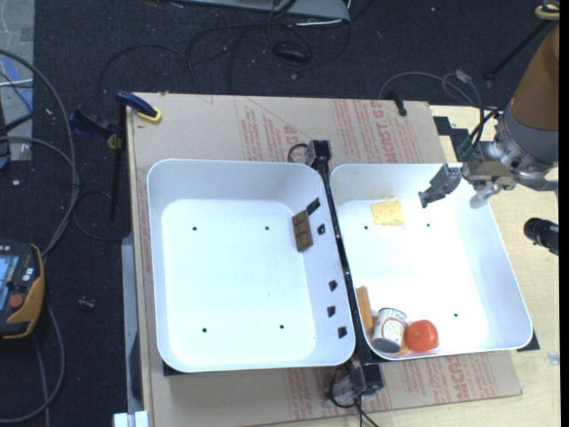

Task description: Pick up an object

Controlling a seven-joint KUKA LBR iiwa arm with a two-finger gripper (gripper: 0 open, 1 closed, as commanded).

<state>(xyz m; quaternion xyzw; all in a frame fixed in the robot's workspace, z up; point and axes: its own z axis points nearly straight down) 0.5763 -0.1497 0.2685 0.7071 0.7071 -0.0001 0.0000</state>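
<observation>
1. The arm (533, 105) comes in over the worktop's (231, 127) right edge, its orange band high at the right and the grey wrist below it
2. The gripper (437, 188) hangs over the back right part of the right bin (498, 265), its dark tip pointing left and downward
3. Whether the jaws stand wide or narrow cannot be told from this angle; nothing shows between them
4. A yellow flat piece (387, 213) lies on the right bin's floor near its back edge, just left of the gripper tip and apart from it
5. In the right bin's front left corner three things sit close together: an orange stick (364, 308) along the left wall, a small can (388, 327) lying on its side beside it, and a red ball (421, 334) touching the can on its right
6. A brown block (303, 231) rests in the left bin (178, 238) against its right wall, toward the back
7. The two bins sit side by side on the worktop, their inner walls touching along a dark seam
8. A blue and yellow clamp (138, 107) grips the worktop's back left corner
9. Cables (267, 43) trail on the dark floor behind the worktop
</observation>
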